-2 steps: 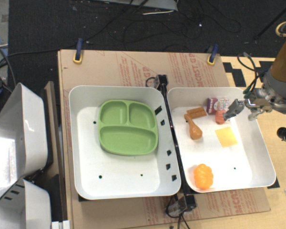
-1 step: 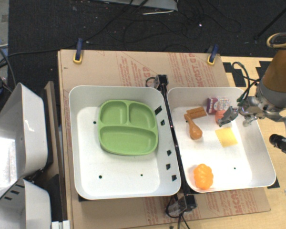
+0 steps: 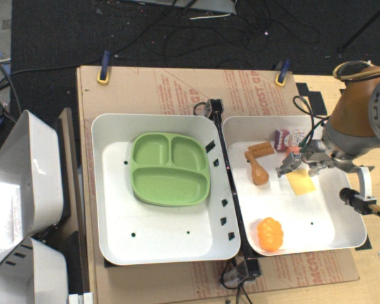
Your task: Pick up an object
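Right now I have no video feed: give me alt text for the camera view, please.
The gripper hangs low in the right bin, beside a yellow block, with a brown wooden piece, a purple packet and an orange fruit lying around it. The left bin bears a green divided plate.

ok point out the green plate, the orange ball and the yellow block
green plate (image 3: pixel 171 170), camera view, wall between its compartments
orange ball (image 3: pixel 270 234), camera view, middle of its top
yellow block (image 3: pixel 302 183), camera view, centre of its upper face
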Tool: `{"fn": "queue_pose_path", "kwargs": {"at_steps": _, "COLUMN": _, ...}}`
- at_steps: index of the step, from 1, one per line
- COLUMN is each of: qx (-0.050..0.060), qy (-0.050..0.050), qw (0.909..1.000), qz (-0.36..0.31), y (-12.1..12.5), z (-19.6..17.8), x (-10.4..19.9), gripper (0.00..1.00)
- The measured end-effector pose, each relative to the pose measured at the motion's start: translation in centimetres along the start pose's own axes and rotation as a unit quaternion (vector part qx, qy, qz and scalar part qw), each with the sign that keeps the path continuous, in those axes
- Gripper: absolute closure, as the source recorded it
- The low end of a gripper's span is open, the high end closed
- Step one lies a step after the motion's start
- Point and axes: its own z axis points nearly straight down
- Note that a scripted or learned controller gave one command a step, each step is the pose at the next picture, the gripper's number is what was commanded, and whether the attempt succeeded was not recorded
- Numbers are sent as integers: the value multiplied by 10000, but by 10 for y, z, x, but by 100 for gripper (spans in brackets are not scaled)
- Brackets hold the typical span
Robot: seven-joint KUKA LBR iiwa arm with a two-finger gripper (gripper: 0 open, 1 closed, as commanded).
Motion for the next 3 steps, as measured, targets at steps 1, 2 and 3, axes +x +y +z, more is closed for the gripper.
{"fn": "queue_pose_path", "kwargs": {"at_steps": 1, "qx": -29, "qy": -9, "qw": 10000, "qz": 3, "y": 1, "z": -14, "x": -1, "gripper": 100}}
{"fn": "queue_pose_path", "kwargs": {"at_steps": 2, "qx": -54, "qy": -19, "qw": 10000, "qz": 4, "y": 2, "z": -77, "x": -5, "gripper": 100}}
{"fn": "queue_pose_path", "kwargs": {"at_steps": 3, "qx": -57, "qy": -19, "qw": 10000, "qz": -3, "y": 1, "z": -141, "x": -3, "gripper": 100}}
